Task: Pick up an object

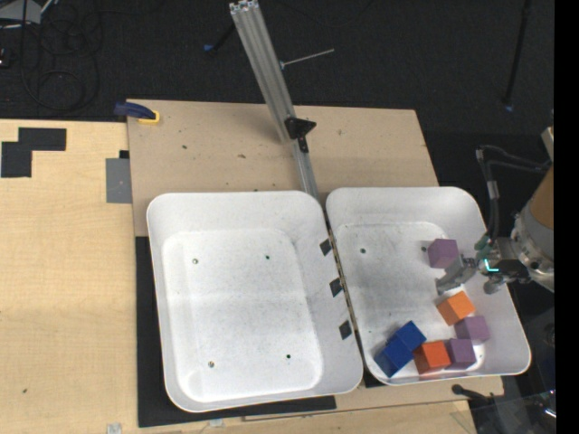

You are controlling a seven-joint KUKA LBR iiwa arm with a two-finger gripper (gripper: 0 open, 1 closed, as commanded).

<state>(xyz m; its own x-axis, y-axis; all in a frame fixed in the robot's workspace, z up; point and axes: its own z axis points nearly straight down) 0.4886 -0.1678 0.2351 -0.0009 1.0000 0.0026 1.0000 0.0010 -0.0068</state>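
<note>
- Far left is the bench, pale wood-grain laminate with a few dark rectangular patches near the top.
- A small blue and yellow clamp sits at the back corner of the brown board behind the bins.
- Left bin is a shallow white plastic tray with rounded corners, its floor lightly speckled.
- A ribbed aluminium rail leans back from the seam between the bins, with a black bracket partway up.
- Right bin is the same white tray, and all the blocks are on its right side.
- Blue block lies near the front wall, chunky with flat faces.
- Beside it sits a red-orange cube, touching a purple cube on its right.
- Another purple cube sits just behind those.
- Orange cube sits tilted, right under the claw.
- A mauve cube lies further back, on its own.
- The claw hangs over the right bin between the mauve and orange cubes, grey metal with a small teal light; fingers look spread, nothing between them.
</note>
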